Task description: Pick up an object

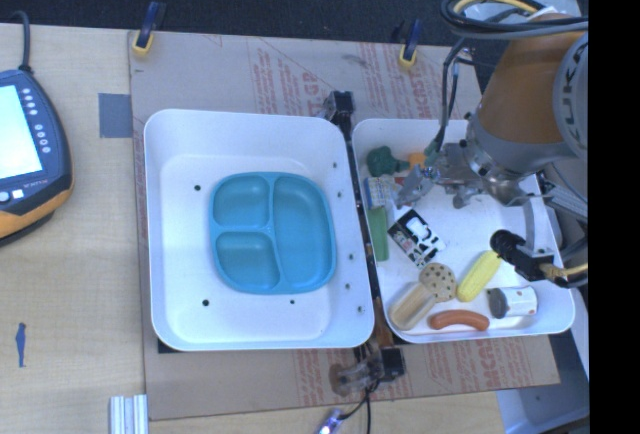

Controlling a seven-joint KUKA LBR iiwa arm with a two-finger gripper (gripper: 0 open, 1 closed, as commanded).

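Grey-and-orange arm (525, 92) poised over right bin (560, 317); gripper (432, 180) near twelve o'clock, grip state impossible to tell. Candidate toys heaped toward six: yellow corn (478, 275), sausage (459, 321). Blue plate (272, 232) parked centrally in left bin (170, 222).

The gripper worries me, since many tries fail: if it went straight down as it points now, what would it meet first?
Probably the green toy at the right bin's far left, just below the gripper. Its height above the bin is unclear.
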